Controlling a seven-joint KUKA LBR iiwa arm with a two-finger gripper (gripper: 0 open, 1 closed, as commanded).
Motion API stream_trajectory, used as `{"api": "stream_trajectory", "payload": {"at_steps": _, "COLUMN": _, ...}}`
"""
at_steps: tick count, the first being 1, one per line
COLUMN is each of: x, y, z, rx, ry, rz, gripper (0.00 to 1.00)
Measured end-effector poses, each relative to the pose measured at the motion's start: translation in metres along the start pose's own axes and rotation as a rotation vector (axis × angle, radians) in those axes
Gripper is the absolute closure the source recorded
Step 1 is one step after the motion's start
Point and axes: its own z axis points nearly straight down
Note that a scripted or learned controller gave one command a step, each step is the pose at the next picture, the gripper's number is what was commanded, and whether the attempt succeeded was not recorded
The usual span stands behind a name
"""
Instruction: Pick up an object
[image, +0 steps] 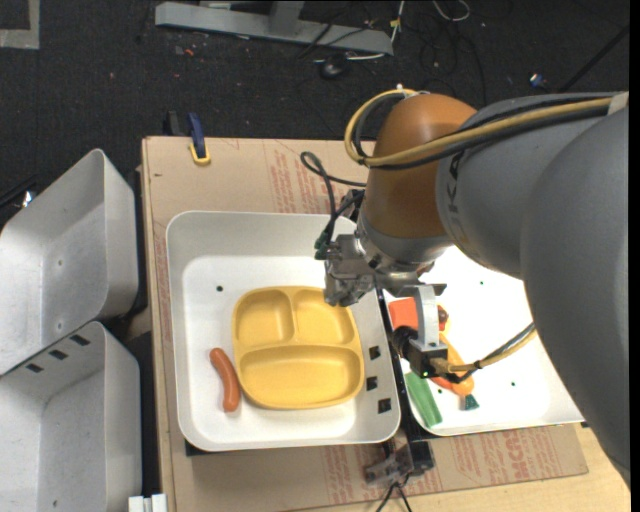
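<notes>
Above the yellow tray's (297, 350) stiff, light rim hangs the gripper (345, 285), jaw state unclear; pinch that rim

The grey arm (560, 200) reaches in from the right, its orange band (415, 165) bulging above the wrist, with the end effector (342, 285) pointing steeply downward.

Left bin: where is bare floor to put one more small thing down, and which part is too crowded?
In the left bin, bare floor lies along the far wall, beyond the yellow divided tray, and in a strip by the outer wall, above the sausage. The side toward the right bin is crowded: tray and tool meet there.
</notes>
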Motion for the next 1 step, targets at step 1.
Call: {"api": "stream_trajectory", "payload": {"at_steps": 1, "x": -0.0033, "y": 0.0003, "z": -0.0003, "rx": 0.0, "ry": -0.001, "rz": 0.006, "gripper": 0.0}}
